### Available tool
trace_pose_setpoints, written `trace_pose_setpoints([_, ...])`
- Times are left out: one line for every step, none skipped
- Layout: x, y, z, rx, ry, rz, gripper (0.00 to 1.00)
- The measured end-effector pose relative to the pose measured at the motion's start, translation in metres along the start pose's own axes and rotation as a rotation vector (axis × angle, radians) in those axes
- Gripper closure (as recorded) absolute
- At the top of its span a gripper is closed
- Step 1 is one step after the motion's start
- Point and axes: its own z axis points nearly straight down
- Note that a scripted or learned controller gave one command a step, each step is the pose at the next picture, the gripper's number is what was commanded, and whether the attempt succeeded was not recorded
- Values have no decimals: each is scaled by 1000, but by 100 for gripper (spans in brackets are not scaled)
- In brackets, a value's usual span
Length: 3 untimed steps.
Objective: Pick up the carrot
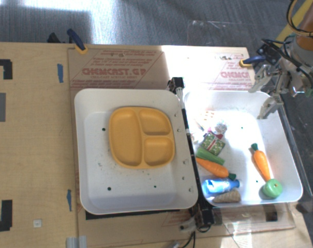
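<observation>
Two orange carrots lie in the right bin (288,138). One carrot (261,162) is near the right wall, its green top pointing to the far side. The other carrot (213,166) lies near the bin's left wall, its green end pointing right. My gripper (265,94) hovers over the bin's far right corner, well apart from both carrots. Its fingers (271,105) are spread open with nothing between them.
Beside the right-hand carrot sits a green apple (271,189). A blue bottle (220,185), a tan cone (226,196), a green and red carton (213,143) and a foil-wrapped item (220,128) crowd the left carrot. The left bin (89,154) holds a yellow divided plate (142,137).
</observation>
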Motion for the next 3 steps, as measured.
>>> trace_pose_setpoints([33, -7, 144, 2, -6, -190, 0])
trace_pose_setpoints([58, -23, 157, 0, 0, 173, 0])
trace_pose_setpoints([82, -13, 157, 1, -2, 191, 0])
